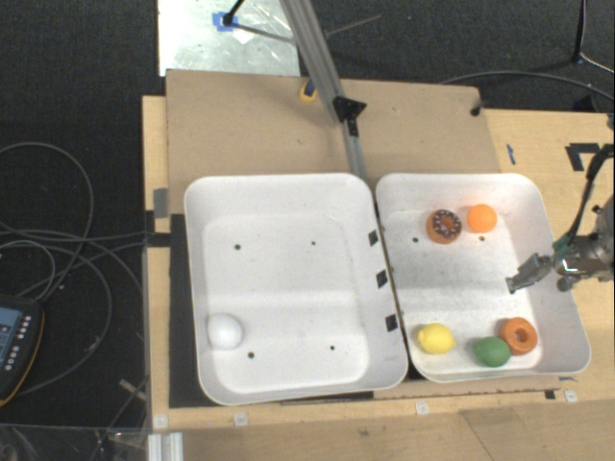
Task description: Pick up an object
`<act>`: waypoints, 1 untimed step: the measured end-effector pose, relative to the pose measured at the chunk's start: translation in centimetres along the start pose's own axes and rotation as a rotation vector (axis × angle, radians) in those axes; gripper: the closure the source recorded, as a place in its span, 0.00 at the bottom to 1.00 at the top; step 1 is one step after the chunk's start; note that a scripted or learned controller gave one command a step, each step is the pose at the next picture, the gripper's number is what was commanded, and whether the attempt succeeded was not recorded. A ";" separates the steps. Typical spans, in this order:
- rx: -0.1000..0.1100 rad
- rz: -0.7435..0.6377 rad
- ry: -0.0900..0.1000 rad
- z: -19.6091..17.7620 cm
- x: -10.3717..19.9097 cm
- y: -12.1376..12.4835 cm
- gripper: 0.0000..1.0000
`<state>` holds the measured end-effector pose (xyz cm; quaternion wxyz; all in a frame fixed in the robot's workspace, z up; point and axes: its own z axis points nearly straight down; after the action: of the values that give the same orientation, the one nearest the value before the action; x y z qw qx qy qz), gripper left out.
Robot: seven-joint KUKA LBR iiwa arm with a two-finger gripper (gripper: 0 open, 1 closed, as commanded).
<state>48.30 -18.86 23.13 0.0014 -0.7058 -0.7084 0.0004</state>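
The right bin [553, 229] holds several small objects. A brown sprinkled donut [444, 226] and an orange ball [480, 219] lie near its far wall. Along its near wall sit a yellow lemon [435, 339], a green round fruit [492, 351] and an orange ring [520, 335]. My gripper [533, 273] reaches in over the right bin's right rim and hangs above the bin floor, above and slightly right of the orange ring. It touches none of the objects. A white ball [225, 331] rests in the near left corner of the left bin [279, 195].
A grey metal pole [322, 60] slants from the top down to the seam between the bins. Black clips [381, 279] join the bins along that seam. Cables [58, 257] and a handheld pendant [14, 339] lie on the floor at the left.
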 end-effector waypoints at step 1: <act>-0.004 0.001 -0.001 -0.2 0.0 0.1 0.00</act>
<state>48.40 -18.85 23.31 -0.0006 -0.7060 -0.7082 -0.0006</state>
